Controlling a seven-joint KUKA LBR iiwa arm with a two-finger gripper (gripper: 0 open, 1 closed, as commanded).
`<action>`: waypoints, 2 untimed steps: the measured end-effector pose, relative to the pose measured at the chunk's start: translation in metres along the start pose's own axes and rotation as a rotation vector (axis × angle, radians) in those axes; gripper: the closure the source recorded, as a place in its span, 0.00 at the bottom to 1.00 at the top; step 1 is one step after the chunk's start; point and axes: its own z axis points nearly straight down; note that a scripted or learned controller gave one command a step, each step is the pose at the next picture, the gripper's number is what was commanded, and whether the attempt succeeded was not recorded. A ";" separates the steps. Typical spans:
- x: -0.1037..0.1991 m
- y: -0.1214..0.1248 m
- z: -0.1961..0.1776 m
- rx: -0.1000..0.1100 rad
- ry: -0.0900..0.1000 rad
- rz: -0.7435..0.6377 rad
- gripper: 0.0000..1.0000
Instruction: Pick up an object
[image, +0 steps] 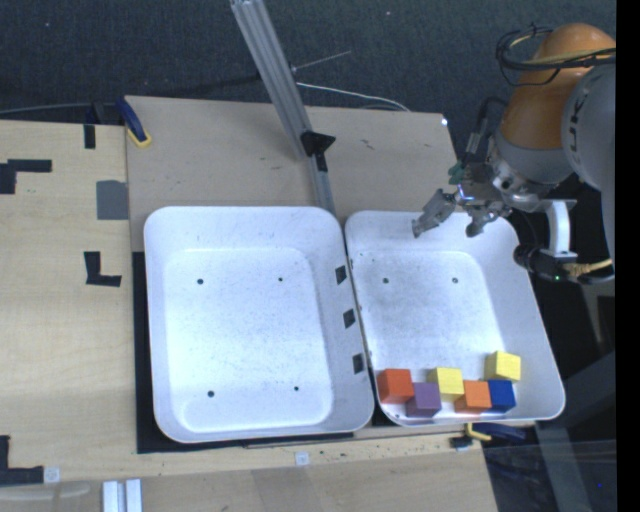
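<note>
At the near edge of the right bin (520, 300), a cluster of small blocks lies against the wall. An orange block (396, 384) sits leftmost, with a purple block (427, 398) just beside it and a yellow block (449, 380) touching behind the purple one. To their right come a second orange block (477, 395) and a blue block (502, 395), side by side, and a second yellow block (505, 365) rests just behind the blue one, tilted.

The left bin (160, 300) lies alongside, its right rim touching the right bin's left rim. Both rest on the table (200, 160).

Farther back, the pincer (456, 217) hangs over the far rim of the right bin, well apart from the blocks. Its two fingers are spread wide and nothing is between them. Behind it the arm (540, 120) rises to the right, its orange band uppermost. A grey metal rail (280, 80) slants across the far part of the table toward the gap between the bins.
</note>
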 end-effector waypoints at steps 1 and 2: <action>0.005 -0.143 0.080 0.002 0.002 0.003 0.00; 0.026 -0.089 0.136 -0.006 0.001 -0.004 0.00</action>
